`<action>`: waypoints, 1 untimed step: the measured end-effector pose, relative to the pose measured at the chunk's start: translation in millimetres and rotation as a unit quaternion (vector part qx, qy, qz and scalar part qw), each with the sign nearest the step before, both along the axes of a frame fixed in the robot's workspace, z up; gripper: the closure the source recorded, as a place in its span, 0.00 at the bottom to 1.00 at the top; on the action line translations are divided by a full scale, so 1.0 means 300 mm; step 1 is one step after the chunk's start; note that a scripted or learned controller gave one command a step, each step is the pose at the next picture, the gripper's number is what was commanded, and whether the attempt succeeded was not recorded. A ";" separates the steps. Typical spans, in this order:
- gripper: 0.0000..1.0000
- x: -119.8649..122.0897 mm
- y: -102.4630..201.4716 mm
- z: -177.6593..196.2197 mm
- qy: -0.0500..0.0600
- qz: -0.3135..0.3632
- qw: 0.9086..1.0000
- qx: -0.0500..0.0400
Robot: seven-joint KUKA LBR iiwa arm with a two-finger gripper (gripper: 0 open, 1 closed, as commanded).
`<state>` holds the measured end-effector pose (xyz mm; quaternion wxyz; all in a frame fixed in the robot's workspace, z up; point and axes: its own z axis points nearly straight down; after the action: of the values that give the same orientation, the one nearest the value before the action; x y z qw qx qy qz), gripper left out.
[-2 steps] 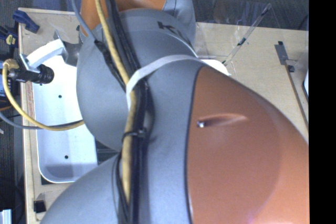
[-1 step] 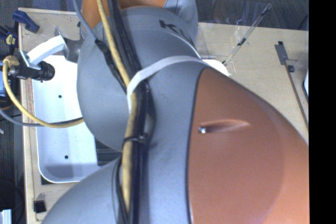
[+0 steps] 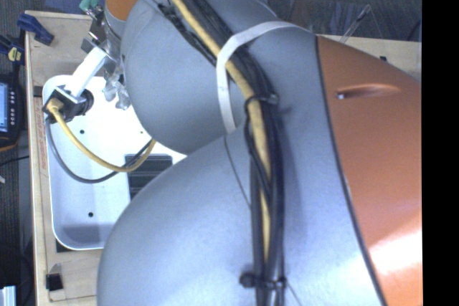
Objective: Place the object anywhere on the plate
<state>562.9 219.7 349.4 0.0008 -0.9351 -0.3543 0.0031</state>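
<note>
Looming across most of the camera view, the grey arm (image 3: 237,175) with its orange band (image 3: 380,154) and a bundle of black and yellow cables (image 3: 262,154) strapped along it covers nearly all of the table (image 3: 32,154) and the bins. At the left, a white bin (image 3: 79,226) shows beneath it, with a yellow cable (image 3: 86,167) looping over its floor and the white wrist end of the claw (image 3: 107,86) hanging above it near the bin's upper corner. I cannot tell whether the claw is open or closed or whether it has hold of anything, and I cannot tell where the object or the plate lies.
</note>
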 end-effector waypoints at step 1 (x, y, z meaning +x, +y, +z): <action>1.00 0.233 -0.020 -0.226 0.001 0.153 0.988 0.002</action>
<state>632.7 213.6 281.7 0.0023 -0.8701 -0.4929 0.0039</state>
